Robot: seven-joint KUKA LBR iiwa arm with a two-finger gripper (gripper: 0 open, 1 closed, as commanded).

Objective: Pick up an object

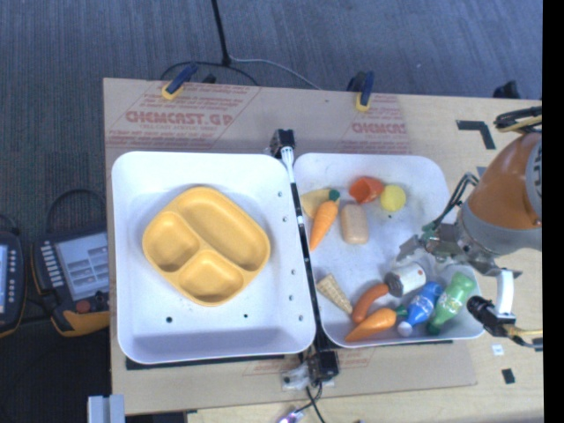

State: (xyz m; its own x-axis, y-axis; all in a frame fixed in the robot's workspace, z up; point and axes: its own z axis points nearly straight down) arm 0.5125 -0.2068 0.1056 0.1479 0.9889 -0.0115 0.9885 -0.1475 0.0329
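left of the right bin sits a yellow divided plate, and inside that bin lie carrots, a green bottle and the gripper, whose grip i cannot tell.

The arm comes in over the bench's right edge, its orange band uppermost and the grey wrist below it; the wrist leans toward the lower right corner of the right-hand bin; the gripper hangs low over that corner, among cables and fittings.
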